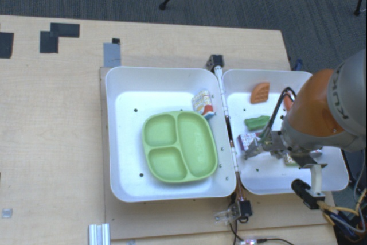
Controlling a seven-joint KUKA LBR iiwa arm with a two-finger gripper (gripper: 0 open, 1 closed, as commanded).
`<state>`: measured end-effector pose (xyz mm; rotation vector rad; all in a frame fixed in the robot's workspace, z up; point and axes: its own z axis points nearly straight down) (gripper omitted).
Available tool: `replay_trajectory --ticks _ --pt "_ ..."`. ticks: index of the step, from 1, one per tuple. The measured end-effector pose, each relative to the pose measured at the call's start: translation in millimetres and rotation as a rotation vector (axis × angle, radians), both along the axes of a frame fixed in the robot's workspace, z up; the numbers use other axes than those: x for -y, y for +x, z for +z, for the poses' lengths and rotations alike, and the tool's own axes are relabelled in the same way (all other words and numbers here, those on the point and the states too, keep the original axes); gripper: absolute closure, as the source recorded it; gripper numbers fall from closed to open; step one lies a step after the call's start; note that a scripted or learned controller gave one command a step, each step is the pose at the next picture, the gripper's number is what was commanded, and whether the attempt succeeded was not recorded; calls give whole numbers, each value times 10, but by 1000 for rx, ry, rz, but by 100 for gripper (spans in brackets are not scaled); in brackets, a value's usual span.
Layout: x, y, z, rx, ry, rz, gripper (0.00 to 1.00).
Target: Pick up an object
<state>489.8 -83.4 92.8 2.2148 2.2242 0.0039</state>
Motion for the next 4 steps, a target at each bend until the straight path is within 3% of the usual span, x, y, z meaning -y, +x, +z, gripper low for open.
replay_trajectory --ticks 1,2,3,4 --pt "-9 7 73 -2 1 3 100" --pt "-9 6 72 -2 1 3 0" --pt "-19 14 144 -5 3 6 100" --pt "-19 14 144 -5 3 6 0"
